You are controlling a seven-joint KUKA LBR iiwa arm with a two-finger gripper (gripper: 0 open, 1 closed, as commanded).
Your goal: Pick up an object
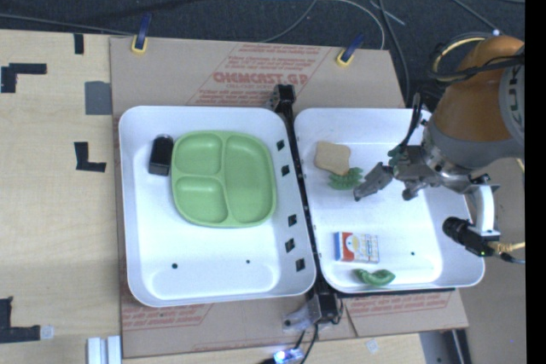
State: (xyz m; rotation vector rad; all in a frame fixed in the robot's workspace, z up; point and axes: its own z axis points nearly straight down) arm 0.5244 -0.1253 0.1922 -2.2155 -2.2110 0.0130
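Green and small, a curled scrap (374,276) lies nearest, at the right bin's (426,222) front edge; just behind it sits a little white carton (356,247) with red and blue print, well apart from the gripper (392,182); farther back the gripper hangs above the bin floor with its two fingers spread open and nothing between them; just left of it lies a green leafy piece (345,178), touching a tan block (332,157) behind it; across the divider, the left bin (205,268) holds a green sectioned plate (224,179) with a black object (160,155) against its left edge.
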